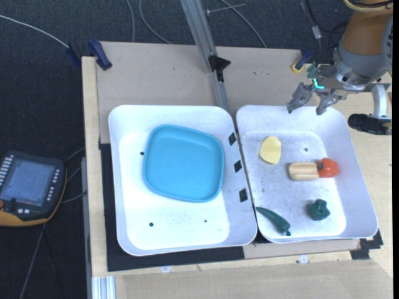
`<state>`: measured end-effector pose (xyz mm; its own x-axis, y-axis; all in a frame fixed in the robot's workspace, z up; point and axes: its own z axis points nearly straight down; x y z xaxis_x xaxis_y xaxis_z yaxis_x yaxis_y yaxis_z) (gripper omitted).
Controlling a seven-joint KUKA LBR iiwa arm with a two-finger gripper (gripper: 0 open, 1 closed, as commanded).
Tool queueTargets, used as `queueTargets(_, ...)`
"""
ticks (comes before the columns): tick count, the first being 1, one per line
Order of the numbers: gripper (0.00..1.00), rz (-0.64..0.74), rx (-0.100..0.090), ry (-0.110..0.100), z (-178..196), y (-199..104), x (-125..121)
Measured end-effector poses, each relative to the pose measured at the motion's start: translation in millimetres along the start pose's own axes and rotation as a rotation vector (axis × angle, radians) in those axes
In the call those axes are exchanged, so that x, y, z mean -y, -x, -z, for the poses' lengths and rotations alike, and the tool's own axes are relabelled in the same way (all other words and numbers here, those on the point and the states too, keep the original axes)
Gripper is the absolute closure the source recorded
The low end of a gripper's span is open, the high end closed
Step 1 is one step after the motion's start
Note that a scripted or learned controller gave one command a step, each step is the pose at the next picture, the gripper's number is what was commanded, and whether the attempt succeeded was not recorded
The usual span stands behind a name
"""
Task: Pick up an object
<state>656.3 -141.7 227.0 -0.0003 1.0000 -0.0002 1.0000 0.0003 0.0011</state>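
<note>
My claw (310, 103) hangs spread and holding nothing over the far rim of the right shallow white bin (355, 167), where the flat yellow chip-shaped piece (270, 149) lies near the beige wooden cylinder (303, 171).

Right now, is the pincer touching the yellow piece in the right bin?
Apart. The camera view shows the pincer up at the right bin's far rim, with bare white floor between it and the yellow piece.
</note>
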Motion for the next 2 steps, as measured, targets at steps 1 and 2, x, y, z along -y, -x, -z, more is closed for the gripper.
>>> queueTargets(1,0.0,0.0,0.0,0.0,0,0,0)
queueTargets(2,0.0,0.0,-0.001,-0.004,-43,-3,-3)
